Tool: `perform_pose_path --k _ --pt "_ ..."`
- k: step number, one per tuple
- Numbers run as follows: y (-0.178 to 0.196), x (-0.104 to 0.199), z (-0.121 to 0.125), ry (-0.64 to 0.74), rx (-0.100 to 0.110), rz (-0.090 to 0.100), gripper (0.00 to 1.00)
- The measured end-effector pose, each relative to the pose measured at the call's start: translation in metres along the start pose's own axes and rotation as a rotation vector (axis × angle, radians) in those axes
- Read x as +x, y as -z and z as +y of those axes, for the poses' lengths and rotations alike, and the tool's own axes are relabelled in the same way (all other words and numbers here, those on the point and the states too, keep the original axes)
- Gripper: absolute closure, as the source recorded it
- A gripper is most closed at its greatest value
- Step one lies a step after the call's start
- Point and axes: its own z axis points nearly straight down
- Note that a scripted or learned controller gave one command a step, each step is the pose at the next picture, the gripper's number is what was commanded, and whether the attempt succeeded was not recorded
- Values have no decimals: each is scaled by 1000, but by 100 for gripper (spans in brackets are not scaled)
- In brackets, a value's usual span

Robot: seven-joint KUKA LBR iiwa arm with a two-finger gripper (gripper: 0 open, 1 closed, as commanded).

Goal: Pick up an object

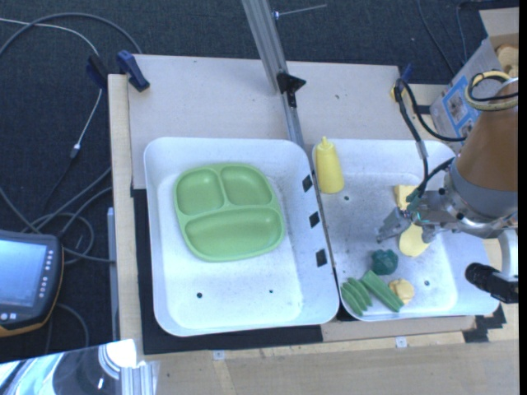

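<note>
Gripper (405, 225) hung low at right-centre of frame, over a yellow piece (412, 242) in the right bin (362, 159); can't tell its state. Risk: crowded teal lump (384, 262) nearby, so grab could slip or nudge it.

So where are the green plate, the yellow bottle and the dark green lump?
Green plate (229, 220): camera view, on its large lower compartment.
Yellow bottle (329, 169): camera view, on the middle of its body.
Dark green lump (384, 262): camera view, on its top.
</note>
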Motion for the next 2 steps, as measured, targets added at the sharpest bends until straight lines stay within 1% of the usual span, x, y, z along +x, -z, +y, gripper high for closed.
perform_pose_path --k 1,2 --pt "0 0 0 0 -1 0 0" --pt "-52 -9 -6 -2 6 1 0"
